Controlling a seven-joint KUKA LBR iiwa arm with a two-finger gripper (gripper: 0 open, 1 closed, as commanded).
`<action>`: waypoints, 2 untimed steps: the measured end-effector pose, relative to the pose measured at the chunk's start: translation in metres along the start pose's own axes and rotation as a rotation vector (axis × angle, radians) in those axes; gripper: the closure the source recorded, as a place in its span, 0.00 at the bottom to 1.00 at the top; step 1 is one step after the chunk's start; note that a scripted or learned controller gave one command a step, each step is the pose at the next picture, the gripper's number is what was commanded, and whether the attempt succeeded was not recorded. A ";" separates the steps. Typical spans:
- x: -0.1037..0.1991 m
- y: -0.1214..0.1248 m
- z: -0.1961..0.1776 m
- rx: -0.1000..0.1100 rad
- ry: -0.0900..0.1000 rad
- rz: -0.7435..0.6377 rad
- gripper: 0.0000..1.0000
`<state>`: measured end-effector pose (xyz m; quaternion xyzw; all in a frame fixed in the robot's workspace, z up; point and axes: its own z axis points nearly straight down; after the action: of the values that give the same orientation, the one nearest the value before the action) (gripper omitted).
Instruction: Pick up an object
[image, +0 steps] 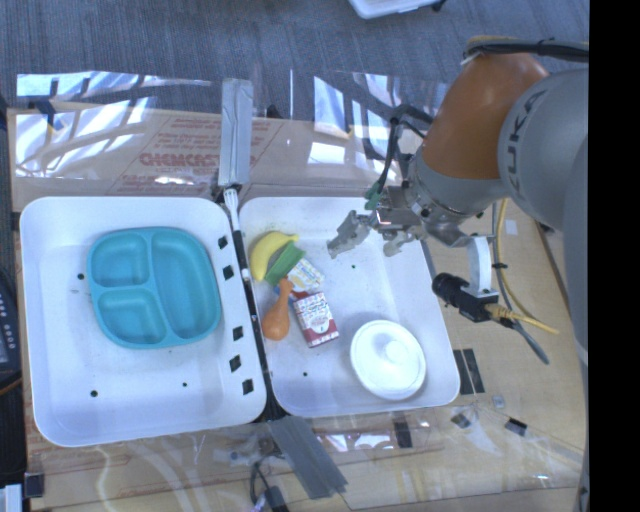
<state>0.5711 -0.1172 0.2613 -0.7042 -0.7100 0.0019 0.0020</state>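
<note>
1. Object for picking: none has been taken yet; 5 candidates are seen lying in the right bin (425, 290), with nothing lifted.
2. The gripper (366, 236) is seen hanging over the upper part of the right bin, its fingers spread apart with nothing between them.
3. Relative to the gripper, the banana (265, 252) is found to the left with a green piece (285, 261) against it, near the divider between the 2 bins.
4. The red carton (314, 317) is placed below and left of the gripper, an orange spoon-like item (277, 313) just beside it.
5. The white round lid (388, 357) is set well below the gripper, near the bin's lower edge.
6. The blue divided plate (155, 286) is left far to the gripper's left, in the left bin (50, 400).
7. Judged progress: early; approach only. Descent, closure and lift are all left to be done.
</note>
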 end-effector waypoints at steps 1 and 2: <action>0.008 0.014 0.145 -0.006 0.000 -0.036 0.00; 0.000 0.042 0.145 -0.004 0.000 -0.031 0.00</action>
<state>0.6123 -0.1168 0.1158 -0.6932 -0.7207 0.0005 0.0005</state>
